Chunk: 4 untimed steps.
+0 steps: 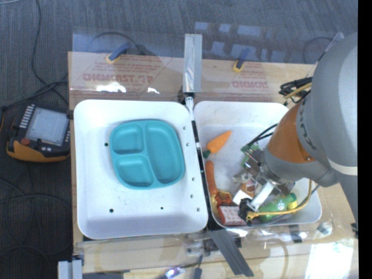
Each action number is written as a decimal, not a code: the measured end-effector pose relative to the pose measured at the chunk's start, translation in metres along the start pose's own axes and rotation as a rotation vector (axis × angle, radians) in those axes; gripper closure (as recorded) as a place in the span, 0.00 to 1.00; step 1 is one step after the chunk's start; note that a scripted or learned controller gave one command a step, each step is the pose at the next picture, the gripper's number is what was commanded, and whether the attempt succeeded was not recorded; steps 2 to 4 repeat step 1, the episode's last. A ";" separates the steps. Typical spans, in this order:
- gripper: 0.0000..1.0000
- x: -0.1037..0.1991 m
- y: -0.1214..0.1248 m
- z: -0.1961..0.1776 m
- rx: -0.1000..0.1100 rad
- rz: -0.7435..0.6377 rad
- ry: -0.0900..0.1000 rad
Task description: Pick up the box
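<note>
The left bin holds a blue plate with three sections, lying flat. The right bin holds two carrots along its left side. The small reddish box is in its near left corner, and a green bottle lies by the near wall. The arm covers this bin's right part. The gripper hangs low, near the box. I cannot tell if it is released or clenched.

Your view shows a robotics lab: a teach pendant lies on grey carpet left of the worktop.
</note>
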<state>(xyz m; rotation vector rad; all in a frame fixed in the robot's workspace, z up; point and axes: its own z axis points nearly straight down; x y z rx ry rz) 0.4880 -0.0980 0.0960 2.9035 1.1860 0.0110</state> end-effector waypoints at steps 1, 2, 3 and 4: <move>1.00 0.021 0.015 -0.084 0.014 -0.047 -0.014; 1.00 0.021 0.015 -0.084 0.014 -0.047 -0.014; 1.00 0.021 0.015 -0.084 0.014 -0.047 -0.014; 1.00 0.021 0.015 -0.084 0.014 -0.047 -0.014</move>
